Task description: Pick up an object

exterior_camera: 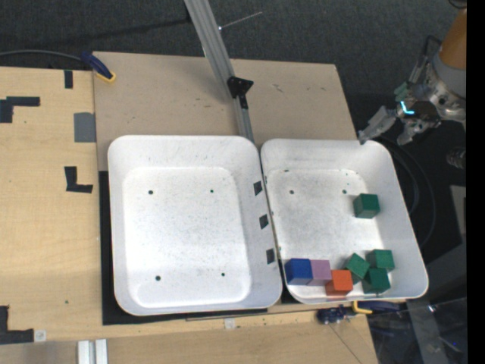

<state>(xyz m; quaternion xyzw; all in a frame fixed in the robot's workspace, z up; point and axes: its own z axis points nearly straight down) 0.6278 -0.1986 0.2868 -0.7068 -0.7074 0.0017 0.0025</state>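
Wooden bench (189,89), two white bins; the claw (386,123) hangs at the right bin's (318,158) far-right corner — seemingly spread and holding nothing, though it's small. Nearest target — a lone green cube (366,205) — lies below and just left of it, nearer the camera.

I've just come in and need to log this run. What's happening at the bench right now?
A robot arm is set to pick up an object. Its gripper hangs open and holds nothing, above the top right corner of the right bin. All the blocks lie in that bin: one green block alone by the right wall, and a cluster along the near edge with a blue block, a purple block, an orange block and three more green ones. Nothing has been picked up yet.
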